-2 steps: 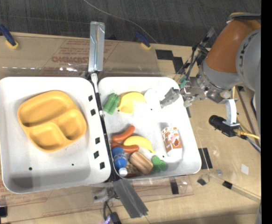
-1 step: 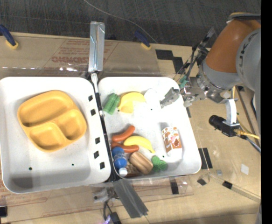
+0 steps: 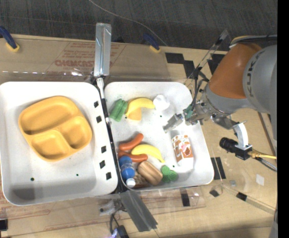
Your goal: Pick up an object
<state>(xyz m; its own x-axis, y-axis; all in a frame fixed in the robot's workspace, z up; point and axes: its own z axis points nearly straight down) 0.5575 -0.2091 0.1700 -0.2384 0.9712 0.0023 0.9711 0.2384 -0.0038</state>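
My gripper (image 3: pixel 173 122) hangs over the right bin (image 3: pixel 200 157), near its right wall, with nothing visibly between its jaws. Just below it lies a small white carton with red print (image 3: pixel 183 148). Up and to its left sit a white object (image 3: pixel 160 102), a yellow banana (image 3: pixel 139 106) and a green piece (image 3: pixel 118 110). At the bin's lower left is a pile: red sausages (image 3: pixel 131 142), a second banana (image 3: pixel 149 151), a blue bottle (image 3: pixel 127 169), a brown bun (image 3: pixel 150 172) and a green toy (image 3: pixel 169 173).
The left bin (image 3: pixel 15 182) holds a yellow divided plate (image 3: pixel 55 127). A metal divider bar (image 3: pixel 102 48) rises between the bins at the back. The grey and orange arm (image 3: pixel 238 83) fills the space right of the right bin.
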